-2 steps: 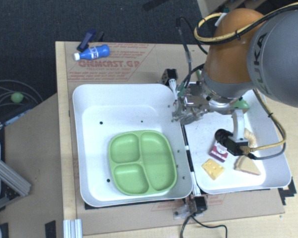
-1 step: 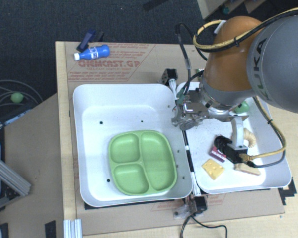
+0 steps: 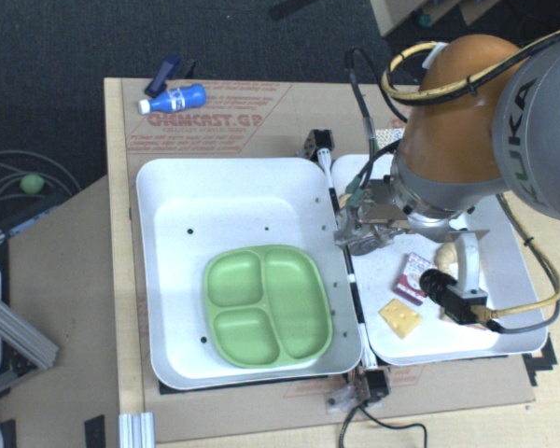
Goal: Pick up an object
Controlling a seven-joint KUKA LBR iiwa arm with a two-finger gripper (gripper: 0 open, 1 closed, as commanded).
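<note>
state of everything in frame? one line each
green divided plate: flat in left bin, compartments bare
yellow block: loose in right bin
small pink-and-white packet: lying beside the block
gripper: low over right bin's left edge
blue-and-white bottle: on its side outside the bins

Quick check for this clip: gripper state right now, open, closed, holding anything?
Gripper: cannot be told; it sits low at the left edge of the right bin, with nothing seen held.
</note>
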